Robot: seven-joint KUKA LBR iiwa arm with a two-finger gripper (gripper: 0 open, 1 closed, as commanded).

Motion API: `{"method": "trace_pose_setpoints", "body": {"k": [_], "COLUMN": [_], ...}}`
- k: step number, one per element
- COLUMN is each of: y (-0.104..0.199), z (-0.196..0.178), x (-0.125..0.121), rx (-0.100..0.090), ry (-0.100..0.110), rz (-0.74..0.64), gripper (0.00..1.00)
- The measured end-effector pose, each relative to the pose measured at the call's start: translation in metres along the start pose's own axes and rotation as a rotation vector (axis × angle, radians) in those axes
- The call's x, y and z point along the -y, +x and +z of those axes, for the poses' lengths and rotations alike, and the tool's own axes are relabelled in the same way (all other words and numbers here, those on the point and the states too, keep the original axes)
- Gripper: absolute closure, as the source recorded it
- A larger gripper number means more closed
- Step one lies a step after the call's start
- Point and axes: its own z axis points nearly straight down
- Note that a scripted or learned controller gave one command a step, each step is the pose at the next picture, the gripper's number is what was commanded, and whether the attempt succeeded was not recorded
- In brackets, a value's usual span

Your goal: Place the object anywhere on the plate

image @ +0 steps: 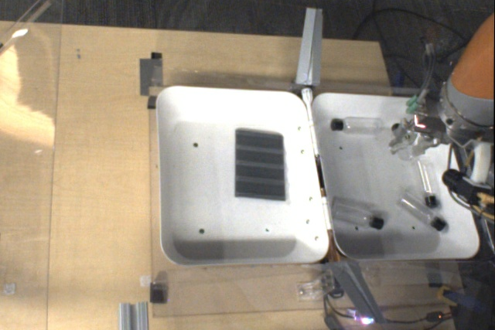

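Observation:
A dark grey ridged plate (pixel 260 164) lies flat in the middle of the left bin (pixel 178 189). Several clear tubes with black caps lie in the right bin (pixel 464 247): one near the back left (pixel 357 124), one at the front left (pixel 357 217), one by the right wall (pixel 426 182) and one at the front right (pixel 422 212). My gripper (pixel 407 137) hangs over the back right part of that bin, just above the tube by the right wall. The grey arm with its orange band (pixel 473 77) reaches in behind it.
A metal bar (pixel 310 46) stands at the back between the two bins. Cables (pixel 464 189) hang along the right bin's right side. The wooden bench (pixel 85 166) stretches to the left of the bins.

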Motion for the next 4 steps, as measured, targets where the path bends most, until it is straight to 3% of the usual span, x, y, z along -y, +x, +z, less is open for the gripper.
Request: {"method": "trace_pose_setpoints", "body": {"k": [1,2,3,4], "y": [0.057,0.136,0.187,0.253], "z": [-0.007,-0.032,0.021,0.02], "x": [-0.028,-0.074,-0.071,-0.06], "rx": [-0.001,-0.002,-0.003,-0.003], "ry": [-0.005,-0.005,0.0,-0.001], "rz": [-0.793,-0.737,-0.574,-0.41], "gripper": [1.0,1.0,1.0,1.0]}}
